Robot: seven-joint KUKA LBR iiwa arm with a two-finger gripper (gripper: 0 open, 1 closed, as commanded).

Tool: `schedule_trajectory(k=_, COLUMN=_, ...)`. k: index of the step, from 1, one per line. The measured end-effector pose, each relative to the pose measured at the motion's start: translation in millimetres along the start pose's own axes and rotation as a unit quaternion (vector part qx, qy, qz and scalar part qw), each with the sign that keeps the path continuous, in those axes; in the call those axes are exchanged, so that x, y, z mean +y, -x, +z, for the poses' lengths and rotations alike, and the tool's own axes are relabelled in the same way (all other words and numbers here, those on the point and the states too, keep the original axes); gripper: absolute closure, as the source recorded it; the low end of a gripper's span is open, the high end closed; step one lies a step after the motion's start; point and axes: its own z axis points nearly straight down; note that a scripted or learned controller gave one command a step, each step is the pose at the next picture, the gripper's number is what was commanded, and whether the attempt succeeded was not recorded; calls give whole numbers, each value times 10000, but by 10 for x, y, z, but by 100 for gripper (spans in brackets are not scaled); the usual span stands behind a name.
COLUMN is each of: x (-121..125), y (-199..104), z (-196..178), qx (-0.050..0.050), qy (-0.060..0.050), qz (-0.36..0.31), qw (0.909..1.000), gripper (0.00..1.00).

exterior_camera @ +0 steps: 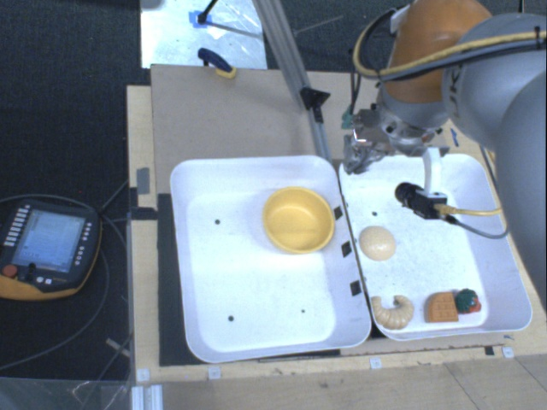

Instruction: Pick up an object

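Hovering over the far left corner of the right bin (pixel 504 310), the gripper (pixel 361 156) hangs below the grey arm (pixel 504 84) and its orange band (pixel 436 28), with nothing visible between its fingers; how wide they stand cannot be told from this slanted view. A black fitting (pixel 416 198) with a yellow cable sits just right of it and nearer the camera. Nearer again, toward the bin's left wall, lies a pale egg (pixel 377 243), the closest candidate for a pick. Along the near edge rest a curled shrimp (pixel 393 312) and, well to its right, an orange cracker (pixel 441 307) touching a small red-and-green piece (pixel 467 300). A yellow bowl (pixel 298 219) sits in the left bin (pixel 205 314), toward its far right side. Both bins lie on the worktop (pixel 222 109), with a teach pendant (pixel 47 246) on the floor at far left.

The risks appear plain enough. A descent from here would likely strike the wall between the bins, or bare bin floor, since no object lies directly below. The egg, being round and smooth, could roll or squirt from a closing grip. The cracker lies flat and may resist being caught.
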Motion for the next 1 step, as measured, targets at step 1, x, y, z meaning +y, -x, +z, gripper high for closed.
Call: schedule_trajectory(k=1, x=-91, y=-495, z=105, qx=-2, qy=-2, qz=2, qw=10000, gripper=100)
